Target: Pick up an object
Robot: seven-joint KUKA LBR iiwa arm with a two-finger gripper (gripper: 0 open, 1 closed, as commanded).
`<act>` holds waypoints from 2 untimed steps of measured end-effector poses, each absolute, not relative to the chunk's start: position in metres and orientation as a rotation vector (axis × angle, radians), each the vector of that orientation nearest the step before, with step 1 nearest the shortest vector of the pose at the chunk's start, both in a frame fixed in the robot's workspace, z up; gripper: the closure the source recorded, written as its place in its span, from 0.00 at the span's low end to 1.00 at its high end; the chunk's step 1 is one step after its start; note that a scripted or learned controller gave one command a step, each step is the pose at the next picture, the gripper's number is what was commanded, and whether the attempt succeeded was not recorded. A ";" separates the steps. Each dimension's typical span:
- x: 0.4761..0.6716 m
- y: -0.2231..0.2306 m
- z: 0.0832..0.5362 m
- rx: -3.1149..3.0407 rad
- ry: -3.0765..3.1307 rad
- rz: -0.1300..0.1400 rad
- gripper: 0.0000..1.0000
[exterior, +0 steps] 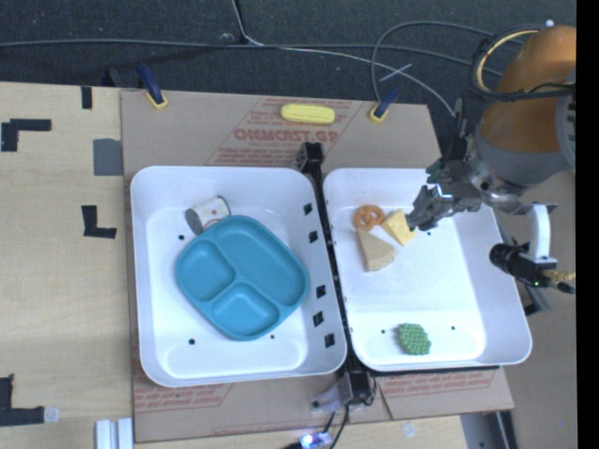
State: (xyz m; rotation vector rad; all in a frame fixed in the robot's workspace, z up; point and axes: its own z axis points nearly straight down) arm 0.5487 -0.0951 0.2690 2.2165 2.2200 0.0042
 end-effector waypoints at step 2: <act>0.560 0.006 0.256 2.218 2.228 -0.003 1.00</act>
